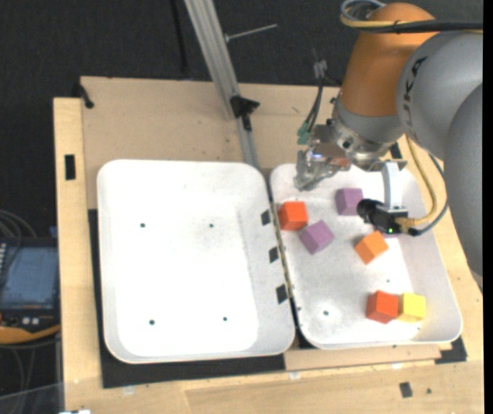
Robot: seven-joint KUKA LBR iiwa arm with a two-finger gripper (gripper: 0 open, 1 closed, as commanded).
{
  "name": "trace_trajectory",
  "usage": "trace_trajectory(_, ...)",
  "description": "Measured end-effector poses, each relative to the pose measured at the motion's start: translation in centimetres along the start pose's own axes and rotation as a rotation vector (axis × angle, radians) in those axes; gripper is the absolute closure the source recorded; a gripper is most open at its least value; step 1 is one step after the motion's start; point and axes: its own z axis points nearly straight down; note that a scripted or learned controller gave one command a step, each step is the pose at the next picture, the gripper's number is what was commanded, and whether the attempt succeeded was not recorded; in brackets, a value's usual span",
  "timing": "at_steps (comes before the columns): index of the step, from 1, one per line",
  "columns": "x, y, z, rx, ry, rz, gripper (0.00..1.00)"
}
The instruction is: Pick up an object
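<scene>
Camera view: arm (419, 76) bent down, gripper (314, 172) empty above right bin (427, 317), aperture unclear

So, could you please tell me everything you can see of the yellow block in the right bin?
The yellow block is a small cube with a plain, matte look, bright yellow on every face that shows. It sits flat on the floor of the right bin, near the bin's front right corner. Its left side is pressed against an orange-red block of similar size. The gripper is at the far end of the bin, well away from it.
</scene>
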Motion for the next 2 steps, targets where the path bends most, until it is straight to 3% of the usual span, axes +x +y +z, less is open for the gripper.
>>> trace_trajectory(2, 10.3, 1.1, 0.1, -0.003, -0.001, 0.0, 1.0)
